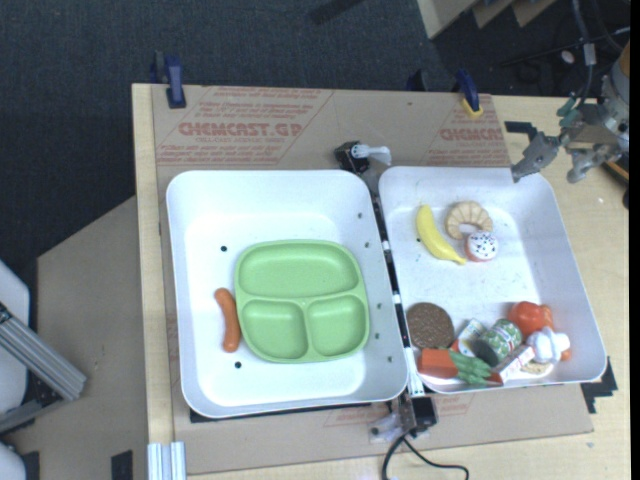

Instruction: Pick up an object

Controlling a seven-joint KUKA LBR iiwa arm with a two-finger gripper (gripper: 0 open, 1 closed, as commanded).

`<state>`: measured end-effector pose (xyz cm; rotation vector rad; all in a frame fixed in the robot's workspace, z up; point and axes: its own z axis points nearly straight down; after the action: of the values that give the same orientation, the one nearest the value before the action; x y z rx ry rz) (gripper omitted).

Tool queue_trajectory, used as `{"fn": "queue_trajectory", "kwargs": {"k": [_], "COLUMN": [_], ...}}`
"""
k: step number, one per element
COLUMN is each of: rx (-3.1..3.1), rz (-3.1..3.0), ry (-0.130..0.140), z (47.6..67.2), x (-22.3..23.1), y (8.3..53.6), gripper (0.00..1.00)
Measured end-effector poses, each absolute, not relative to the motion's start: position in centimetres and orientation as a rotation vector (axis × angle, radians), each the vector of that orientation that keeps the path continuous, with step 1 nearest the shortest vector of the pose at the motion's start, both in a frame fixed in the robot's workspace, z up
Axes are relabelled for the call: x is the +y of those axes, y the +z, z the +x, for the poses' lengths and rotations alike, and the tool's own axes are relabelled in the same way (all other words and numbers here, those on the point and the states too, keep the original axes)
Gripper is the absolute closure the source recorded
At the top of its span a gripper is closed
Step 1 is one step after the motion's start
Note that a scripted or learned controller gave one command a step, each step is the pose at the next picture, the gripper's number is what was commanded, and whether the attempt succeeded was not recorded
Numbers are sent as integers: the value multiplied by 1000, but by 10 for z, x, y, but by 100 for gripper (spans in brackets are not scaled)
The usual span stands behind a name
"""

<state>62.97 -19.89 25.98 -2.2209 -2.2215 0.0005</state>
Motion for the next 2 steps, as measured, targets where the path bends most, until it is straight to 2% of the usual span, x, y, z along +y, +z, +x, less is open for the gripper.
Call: {"fn": "queue_trajectory", "kwargs": {"k": [1, 2], "rx": [-2220, -2214], "rz": [-2210, -2217], "ry": [5, 7], "z": [666, 633], "x": [-164, -156], "y": [143, 80], "gripper": [0, 0]}}
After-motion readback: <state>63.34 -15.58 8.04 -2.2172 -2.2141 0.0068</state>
